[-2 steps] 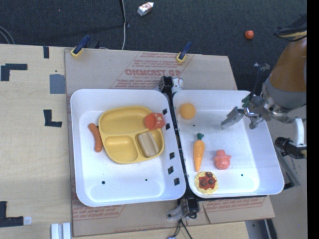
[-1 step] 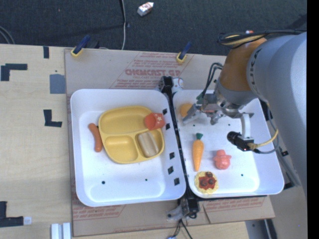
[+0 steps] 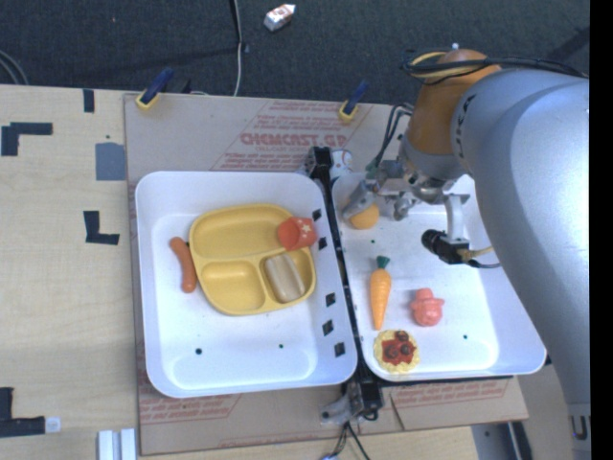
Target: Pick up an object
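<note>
In the right bin (image 3: 479, 348) lie a small yellow-orange piece (image 3: 364, 218) at the far left, a carrot (image 3: 380, 295) in the middle, a pink toy (image 3: 427, 307) and a round tart with red topping (image 3: 397, 350) near the front. My gripper (image 3: 380, 203) hangs over the bin's far left part, with its fingers spread apart. One grey finger (image 3: 356, 199) stands just above the yellow-orange piece, and nothing sits between the two fingers. The arm's orange band (image 3: 442, 103) rises behind it.
The left bin (image 3: 172, 353) holds a yellow divided plate (image 3: 230, 242) with a red toy (image 3: 297, 231) and a bread slice (image 3: 284, 276) on it, and a sausage (image 3: 183, 264) beside it. A black divider (image 3: 330, 247) runs between the bins. The arm's grey body (image 3: 546, 190) covers the right side.
</note>
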You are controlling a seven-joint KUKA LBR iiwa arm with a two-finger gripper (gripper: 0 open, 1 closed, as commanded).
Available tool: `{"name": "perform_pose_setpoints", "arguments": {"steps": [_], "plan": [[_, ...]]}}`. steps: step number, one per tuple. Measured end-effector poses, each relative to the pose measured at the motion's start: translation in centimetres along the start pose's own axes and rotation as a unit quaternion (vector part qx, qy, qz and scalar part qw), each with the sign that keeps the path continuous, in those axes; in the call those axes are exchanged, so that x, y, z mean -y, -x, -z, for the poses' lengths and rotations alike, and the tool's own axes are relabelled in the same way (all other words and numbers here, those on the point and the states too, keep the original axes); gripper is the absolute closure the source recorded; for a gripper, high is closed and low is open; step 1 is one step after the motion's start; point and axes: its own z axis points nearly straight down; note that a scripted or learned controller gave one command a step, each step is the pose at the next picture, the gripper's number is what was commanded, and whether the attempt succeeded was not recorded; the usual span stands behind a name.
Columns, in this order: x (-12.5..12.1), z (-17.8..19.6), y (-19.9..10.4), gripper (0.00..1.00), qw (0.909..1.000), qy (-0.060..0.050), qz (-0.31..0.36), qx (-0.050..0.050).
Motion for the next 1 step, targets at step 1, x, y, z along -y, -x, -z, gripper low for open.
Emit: {"name": "perform_pose_setpoints", "arguments": {"steps": [1], "plan": [[0.22, 1.02, 0.00, 1.00, 1.0000, -0.002, 0.000, 0.000]]}}
